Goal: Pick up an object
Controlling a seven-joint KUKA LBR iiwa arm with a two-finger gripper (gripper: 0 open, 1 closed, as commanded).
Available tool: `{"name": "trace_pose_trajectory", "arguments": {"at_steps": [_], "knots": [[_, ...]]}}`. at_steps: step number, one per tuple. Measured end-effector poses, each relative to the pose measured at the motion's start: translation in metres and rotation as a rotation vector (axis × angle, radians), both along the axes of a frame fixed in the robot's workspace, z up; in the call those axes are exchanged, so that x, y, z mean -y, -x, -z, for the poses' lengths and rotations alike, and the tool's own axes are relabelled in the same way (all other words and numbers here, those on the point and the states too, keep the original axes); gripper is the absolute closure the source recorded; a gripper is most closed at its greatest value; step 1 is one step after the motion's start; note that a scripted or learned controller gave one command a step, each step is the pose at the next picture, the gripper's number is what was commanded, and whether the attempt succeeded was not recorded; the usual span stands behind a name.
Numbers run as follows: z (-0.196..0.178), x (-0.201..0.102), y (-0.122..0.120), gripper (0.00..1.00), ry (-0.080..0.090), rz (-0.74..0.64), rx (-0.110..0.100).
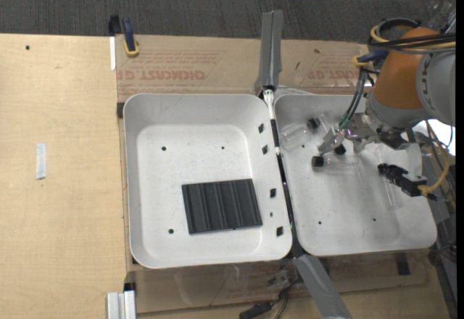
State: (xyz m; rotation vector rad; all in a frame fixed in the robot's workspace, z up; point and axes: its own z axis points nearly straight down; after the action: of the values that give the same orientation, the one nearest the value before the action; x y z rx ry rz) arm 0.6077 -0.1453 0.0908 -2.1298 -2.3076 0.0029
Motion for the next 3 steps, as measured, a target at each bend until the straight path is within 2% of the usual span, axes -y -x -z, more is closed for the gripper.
{"name": "trace_pose_trajectory", "arguments": {"at_steps": [1, 2, 3], "knots": [[-0.001, -0.015, 0.014, 0.0, 0.0, -0.008, 0.001], [-0.009, -0.014, 0.014, 1.0, 0.0, -0.005, 0.0], [-0.109, -0.071, -0.028, 1.0, 0.001, 0.056, 0.001]]}}
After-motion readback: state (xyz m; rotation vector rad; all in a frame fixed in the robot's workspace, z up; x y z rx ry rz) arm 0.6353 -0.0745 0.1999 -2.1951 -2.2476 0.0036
